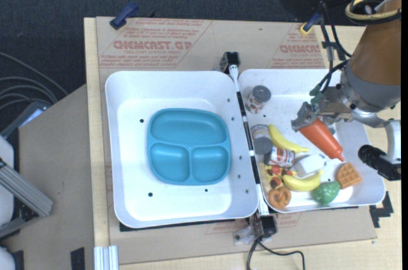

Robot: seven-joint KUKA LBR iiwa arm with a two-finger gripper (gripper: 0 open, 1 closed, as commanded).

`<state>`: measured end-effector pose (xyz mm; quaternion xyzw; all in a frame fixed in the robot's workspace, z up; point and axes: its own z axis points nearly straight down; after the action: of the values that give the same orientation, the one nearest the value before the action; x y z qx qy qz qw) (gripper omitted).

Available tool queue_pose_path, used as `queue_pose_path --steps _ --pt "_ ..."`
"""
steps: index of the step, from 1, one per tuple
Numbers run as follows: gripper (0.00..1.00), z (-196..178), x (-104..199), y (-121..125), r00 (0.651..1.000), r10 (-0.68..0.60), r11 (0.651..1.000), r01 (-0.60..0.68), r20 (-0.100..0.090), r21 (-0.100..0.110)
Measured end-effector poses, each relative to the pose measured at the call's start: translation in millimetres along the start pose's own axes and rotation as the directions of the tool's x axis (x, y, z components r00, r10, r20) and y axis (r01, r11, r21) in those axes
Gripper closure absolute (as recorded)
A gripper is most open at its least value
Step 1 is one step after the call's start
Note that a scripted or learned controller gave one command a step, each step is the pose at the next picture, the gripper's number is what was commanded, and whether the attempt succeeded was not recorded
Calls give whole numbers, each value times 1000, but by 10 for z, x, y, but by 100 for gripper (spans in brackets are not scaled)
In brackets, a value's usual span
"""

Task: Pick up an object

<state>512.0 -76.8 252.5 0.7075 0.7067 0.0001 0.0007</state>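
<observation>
The arm reaches in from three o'clock and its jaws [310,117] hang low over the right bin [280,85], at the upper end of a carrot [323,139]; whether they are open, closed or gripping the carrot I cannot tell, because the metal parts crowd together at this angle. The carrot lies slanted with its orange tip toward five o'clock and looks to rest among the other toys, so my judgement is that the pick is at the grasp stage at best, with the lift left to do. The carrot is smooth, glossy plastic, tapering to a blunt point. Around it, toward seven o'clock, are two curved yellow bananas [286,140], a small tin can [259,96] at eleven o'clock, a ridged waffle [348,174] at five o'clock, a knobbly green broccoli [326,192] and a brown pretzel [279,197] at the bin's near edge. The left bin [127,97] holds a matte blue plate [189,145] with three compartments and rounded corners. Both bins are shallow, white moulded plastic on a board-topped counter [159,42] with red print
</observation>
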Motion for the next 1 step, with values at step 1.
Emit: queue_pose_path --steps 1 --pt "100 236 934 -334 1000 -2 1000 2 -2 4"
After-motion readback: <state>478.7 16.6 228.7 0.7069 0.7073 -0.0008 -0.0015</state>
